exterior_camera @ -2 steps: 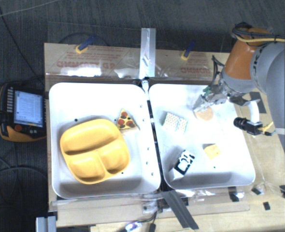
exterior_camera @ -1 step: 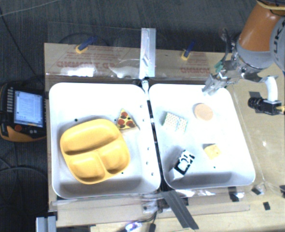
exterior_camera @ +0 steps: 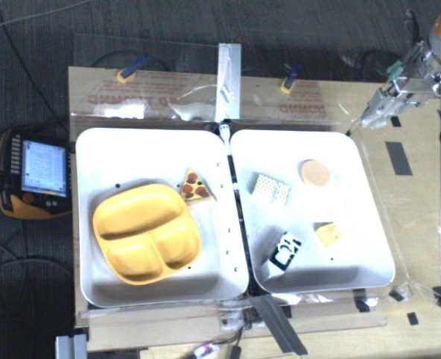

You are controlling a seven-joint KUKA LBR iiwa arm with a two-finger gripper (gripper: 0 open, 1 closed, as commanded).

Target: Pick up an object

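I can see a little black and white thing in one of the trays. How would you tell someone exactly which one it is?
Take the right white bin of the two. Go to its front left corner, close to the divider between the bins, where the black and white object lies. Its neighbours in that bin are a tan round disc, a pale patterned square and a small yellow piece; it alone is boldly black and white.

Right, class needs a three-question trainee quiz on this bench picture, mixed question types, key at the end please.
1. True or false: the yellow divided tray lies in the left bin.
2. How many loose items lie in the right bin?
3. Which lies nearest the tray: A pizza slice toy, B tan disc, C yellow wedge?

Key: 1 true. 2 four: disc, wedge, patterned square, black-and-white piece. 3 A.
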